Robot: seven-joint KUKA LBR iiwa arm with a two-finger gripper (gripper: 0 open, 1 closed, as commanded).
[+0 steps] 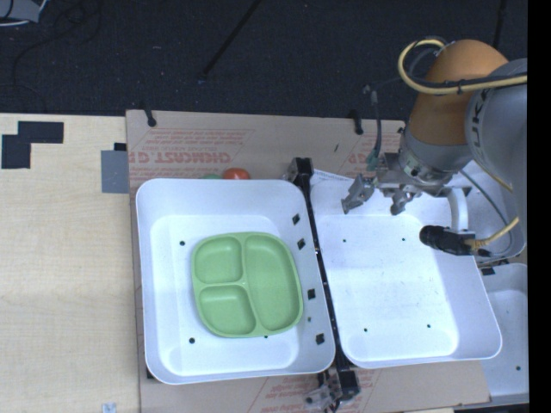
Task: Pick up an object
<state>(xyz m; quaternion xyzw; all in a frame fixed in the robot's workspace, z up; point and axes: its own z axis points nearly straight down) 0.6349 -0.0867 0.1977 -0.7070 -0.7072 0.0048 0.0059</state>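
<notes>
Claw point(379, 196) spread, nothing between the fingers, poised over the far edge of the right bin point(405, 334). Orange-banded wrist just behind it, arm coming in from the right.

Right bin floor below the claw bare white, only small dark marks. Black cylindrical part point(443, 237) sticking out near that bin's right wall; looks like rig hardware, not a pickable item, though hard to be sure.

Only obvious pick candidate: green divided plate point(247, 284), lying flat in the middle of the left bin point(164, 231), well apart from the claw and across the black divider point(312, 265) between the bins. Small red-orange thing point(236, 175) just beyond the left bin's far rim, mostly hidden, outside both bins.

Judged state: approach step at best, no grasp started.

Risks from here:
- Closing where it stands now: empty grab, nothing underneath.
- Crossing to the left bin too low: fingers clipping the divider or bin rims.
- Plate flat and wide, probably wider than the finger spread: top-down pinch likely to fail. Rim grasp needed, one finger inside, one outside.
- Smooth plastic on a smooth bin floor: likely to skate away under finger contact, or tilt and slip out on lift if gripped off-centre.
</notes>
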